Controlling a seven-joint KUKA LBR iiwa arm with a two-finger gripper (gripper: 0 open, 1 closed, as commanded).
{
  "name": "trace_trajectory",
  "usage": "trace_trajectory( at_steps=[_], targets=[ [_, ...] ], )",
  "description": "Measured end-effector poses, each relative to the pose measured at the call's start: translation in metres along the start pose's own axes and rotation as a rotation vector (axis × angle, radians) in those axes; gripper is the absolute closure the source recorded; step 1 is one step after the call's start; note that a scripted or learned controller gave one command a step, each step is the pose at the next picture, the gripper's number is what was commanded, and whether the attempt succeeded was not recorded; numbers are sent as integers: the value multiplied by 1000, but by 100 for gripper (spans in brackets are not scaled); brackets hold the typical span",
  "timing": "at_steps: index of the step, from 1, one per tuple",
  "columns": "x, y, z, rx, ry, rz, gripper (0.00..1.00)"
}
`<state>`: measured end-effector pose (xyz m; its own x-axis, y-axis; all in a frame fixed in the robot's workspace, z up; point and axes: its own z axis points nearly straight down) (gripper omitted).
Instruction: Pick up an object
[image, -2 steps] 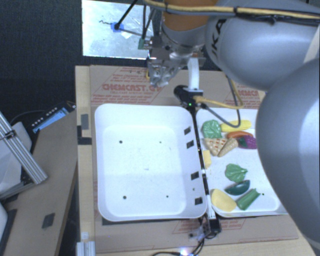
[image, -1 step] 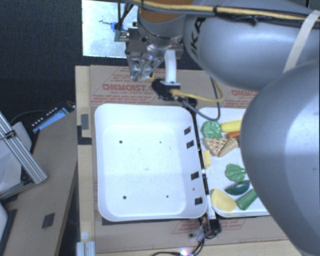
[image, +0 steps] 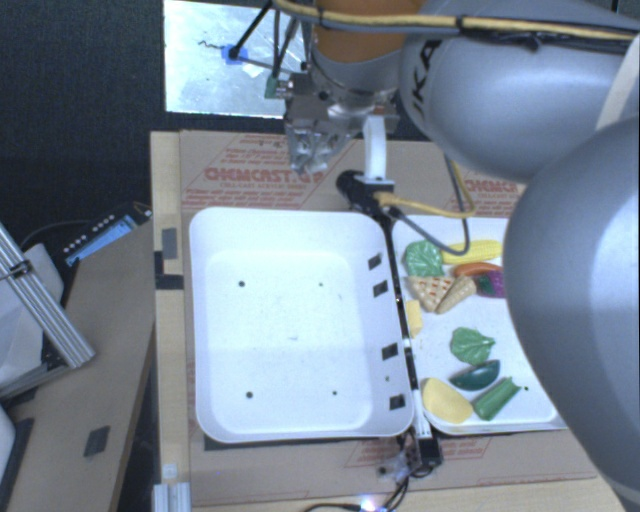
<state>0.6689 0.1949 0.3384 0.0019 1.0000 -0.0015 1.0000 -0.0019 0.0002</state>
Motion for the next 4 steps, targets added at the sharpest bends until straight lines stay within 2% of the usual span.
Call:
trace_trajectory(
  at_steps=[1,2,3,4],
  targets=[
    [42,0,-21,-4,4,-8,100],
    [0,0,2,0,0,0,100],
    [42,0,-17,-4,4,-8,100],
    [12,0,-16,-1,2,-1,100]
  ],
)
